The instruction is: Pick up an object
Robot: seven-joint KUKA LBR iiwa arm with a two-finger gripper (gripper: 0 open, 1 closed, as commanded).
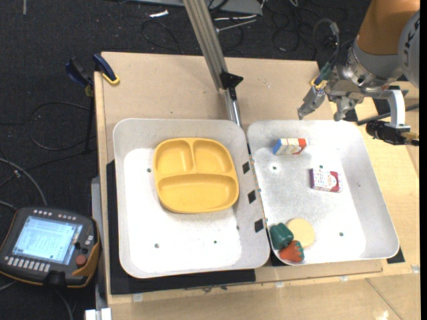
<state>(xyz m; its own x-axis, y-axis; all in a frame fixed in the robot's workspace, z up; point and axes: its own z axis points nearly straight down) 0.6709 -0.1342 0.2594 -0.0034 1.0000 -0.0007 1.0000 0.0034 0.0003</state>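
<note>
Arm [390,19] enters from upper right, orange band above grey wrist. Gripper [328,107] points down and left; its two fingers [311,103] appear spread apart, nothing between them.

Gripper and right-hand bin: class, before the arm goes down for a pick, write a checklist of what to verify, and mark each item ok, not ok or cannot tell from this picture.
1. Gripper carries nothing: ok, its fingers are spread with nothing between them.
2. Gripper is over a target: not ok, it hangs above the far edge of the right bin, beyond the objects.
3. Small box has free space around it: ok, it lies apart from the other items.
4. Purple packet stands alone: ok.
5. Green, red and pale pieces are separable: not ok, they touch in the near corner.
6. Yellow divided plate is out of the way: ok, it sits in the left bin.
</note>
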